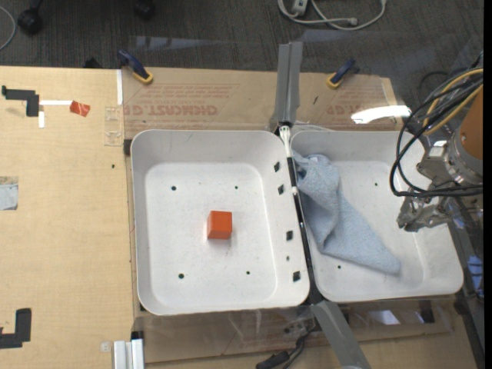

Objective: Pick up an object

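The counter [61, 206] carries 2 white bins. The left bin [154, 283] holds 1 orange block [220, 225] near its centre. A light-blue cloth [338, 221] lies crumpled in the right bin [430, 279]. The tool [419, 217] hangs over the right bin's right side, apparently grasping nothing; its grip state cannot be told.

1 fixed camera looks down at a slant on 2 white bins [154, 206], the arm [461, 152] at right
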`<state>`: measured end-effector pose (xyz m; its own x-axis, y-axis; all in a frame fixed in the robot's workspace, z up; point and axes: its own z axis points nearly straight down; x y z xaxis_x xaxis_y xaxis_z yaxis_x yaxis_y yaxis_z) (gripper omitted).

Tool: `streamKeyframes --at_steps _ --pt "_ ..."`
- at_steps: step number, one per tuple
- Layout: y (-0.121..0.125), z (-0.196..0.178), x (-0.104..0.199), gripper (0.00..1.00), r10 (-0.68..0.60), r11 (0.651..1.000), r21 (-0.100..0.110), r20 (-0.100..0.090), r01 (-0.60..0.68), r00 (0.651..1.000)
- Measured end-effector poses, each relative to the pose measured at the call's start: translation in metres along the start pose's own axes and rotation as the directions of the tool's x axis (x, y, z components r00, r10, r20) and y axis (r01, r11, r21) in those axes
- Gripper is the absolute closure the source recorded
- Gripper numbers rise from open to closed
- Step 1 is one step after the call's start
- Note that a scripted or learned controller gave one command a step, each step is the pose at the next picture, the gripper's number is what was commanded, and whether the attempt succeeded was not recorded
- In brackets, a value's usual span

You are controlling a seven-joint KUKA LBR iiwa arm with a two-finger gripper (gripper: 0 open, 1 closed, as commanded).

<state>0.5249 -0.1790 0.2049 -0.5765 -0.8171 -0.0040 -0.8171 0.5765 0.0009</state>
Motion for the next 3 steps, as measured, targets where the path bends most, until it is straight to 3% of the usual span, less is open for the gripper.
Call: streamKeyframes --at_steps 1,2,3 --pt "-0.040 -0.135 -0.042 1.00 -0.172 0.985 0.003 0.001 0.172 0.985" --pt "-0.032 -0.072 -0.008 1.00 -0.741 0.671 -0.002 0.002 0.741 0.671" --pt "-0.044 -0.170 0.006 1.00 -0.909 0.417 0.001 0.001 0.909 0.417"
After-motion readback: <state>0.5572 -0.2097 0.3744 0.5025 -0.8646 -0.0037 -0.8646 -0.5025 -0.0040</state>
